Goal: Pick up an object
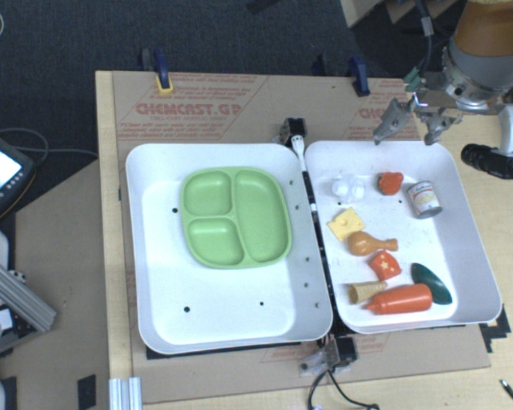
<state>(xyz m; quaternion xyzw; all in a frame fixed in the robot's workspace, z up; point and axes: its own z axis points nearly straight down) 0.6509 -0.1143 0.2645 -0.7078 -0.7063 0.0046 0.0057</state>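
Your hand point(416, 126) hangs over the far rim of the right bin point(474, 229), its two fingers spread apart with nothing between them. Nearest below it lie a small red piece point(391, 183) and a tin can point(424, 199) on its side. Further toward you sit a yellow cheese wedge point(345, 224), a drumstick point(370, 243), a carrot point(399, 298) and a dark green vegetable point(433, 282). The left bin point(154, 254) carries a green divided plate point(236, 217).

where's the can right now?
In the camera view, the can lies on its side in the right bin, near the far right corner. The small red piece sits just to its left, and the pincer hangs beyond the bin's far rim.
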